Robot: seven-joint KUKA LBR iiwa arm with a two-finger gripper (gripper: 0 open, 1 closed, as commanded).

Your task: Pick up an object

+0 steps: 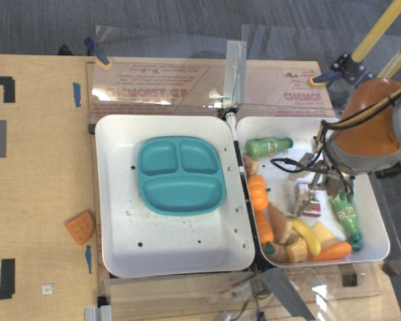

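**Camera view: gripper over the right bin**

Nearest lay the banana (307,236), beside the carrot (331,251): probably light, stiff, slick; best pinched across its middle. Beyond it hung the gripper (312,199); whether it gripped anything, I couldn't tell.

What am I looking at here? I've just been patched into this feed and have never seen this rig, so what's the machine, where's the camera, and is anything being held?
One fixed camera looks down at a slant on two shallow white bins. The left white bin holds a teal divided plastic plate. The right white bin holds toy food: two green plastic bottles, a yellow banana, orange carrots. The grey arm with the orange band reaches in from the right; its end effector hangs low over the right bin. Whether it holds anything is unclear.
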